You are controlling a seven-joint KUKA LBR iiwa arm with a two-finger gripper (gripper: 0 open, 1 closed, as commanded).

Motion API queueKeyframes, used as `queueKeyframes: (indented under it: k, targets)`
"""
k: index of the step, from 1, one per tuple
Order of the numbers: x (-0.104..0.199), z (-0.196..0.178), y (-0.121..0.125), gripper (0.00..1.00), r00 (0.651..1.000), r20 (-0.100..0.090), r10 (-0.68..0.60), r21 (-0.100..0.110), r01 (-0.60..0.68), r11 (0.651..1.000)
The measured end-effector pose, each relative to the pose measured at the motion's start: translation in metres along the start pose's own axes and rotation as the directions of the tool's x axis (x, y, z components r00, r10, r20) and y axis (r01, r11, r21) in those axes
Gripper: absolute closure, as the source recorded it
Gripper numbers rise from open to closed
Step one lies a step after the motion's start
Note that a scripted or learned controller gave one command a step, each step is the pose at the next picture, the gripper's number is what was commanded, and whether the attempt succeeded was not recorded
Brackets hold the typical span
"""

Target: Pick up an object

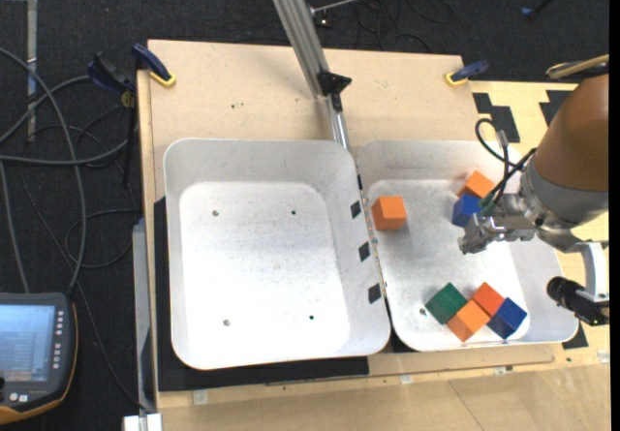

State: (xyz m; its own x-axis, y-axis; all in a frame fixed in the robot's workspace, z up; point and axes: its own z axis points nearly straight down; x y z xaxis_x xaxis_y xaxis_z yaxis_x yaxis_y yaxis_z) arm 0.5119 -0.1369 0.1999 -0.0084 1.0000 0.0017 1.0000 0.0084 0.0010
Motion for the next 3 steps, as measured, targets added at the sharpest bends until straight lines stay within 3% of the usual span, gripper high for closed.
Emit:
queueKeyframes:
  k: [3]
  targets:
    - [0.159,-0.025,0.05,1.0,1.0,0.0,-0.001,0.0,0.001,1.0]
